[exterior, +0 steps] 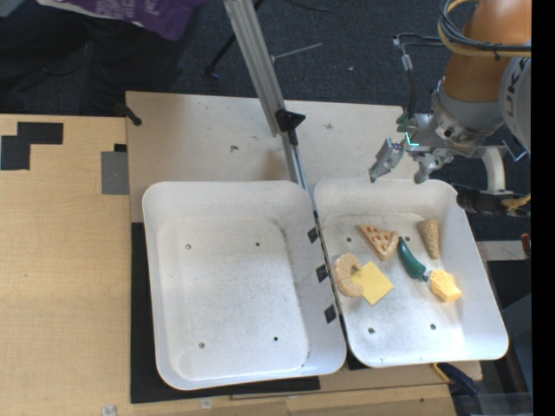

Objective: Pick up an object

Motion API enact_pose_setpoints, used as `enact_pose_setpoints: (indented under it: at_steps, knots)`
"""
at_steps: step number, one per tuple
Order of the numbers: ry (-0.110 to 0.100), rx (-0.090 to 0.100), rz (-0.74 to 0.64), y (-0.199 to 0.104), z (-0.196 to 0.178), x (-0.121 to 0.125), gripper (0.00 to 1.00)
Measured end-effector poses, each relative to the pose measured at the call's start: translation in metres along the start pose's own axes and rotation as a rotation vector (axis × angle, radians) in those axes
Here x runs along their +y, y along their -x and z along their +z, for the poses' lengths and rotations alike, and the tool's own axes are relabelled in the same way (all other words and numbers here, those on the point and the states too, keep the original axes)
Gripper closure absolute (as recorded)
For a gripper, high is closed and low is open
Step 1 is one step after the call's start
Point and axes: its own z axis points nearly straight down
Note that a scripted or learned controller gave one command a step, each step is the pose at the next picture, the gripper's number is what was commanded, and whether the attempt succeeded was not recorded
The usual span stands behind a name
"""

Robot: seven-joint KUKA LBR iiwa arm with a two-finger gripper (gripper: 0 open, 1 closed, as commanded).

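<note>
The gripper (401, 165) is held above the far edge of the right bin (473, 341), fingers spread apart and gripping nothing. Objects, among them a yellow block (375, 283), are clustered mid-bin.

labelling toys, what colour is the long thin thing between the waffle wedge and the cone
Dark green, lying in the right bin; the camera view shows it.
</note>
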Motion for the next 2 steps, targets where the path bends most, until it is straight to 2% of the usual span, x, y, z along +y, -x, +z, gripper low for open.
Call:
enact_pose_setpoints:
  at_steps: [1,2]
  knots:
    - [0.004,-0.001,-0.002,0.000,-0.003,0.001,0.00]
    - [-0.001,-0.001,0.002,0.009,0.052,0.004,0.00]
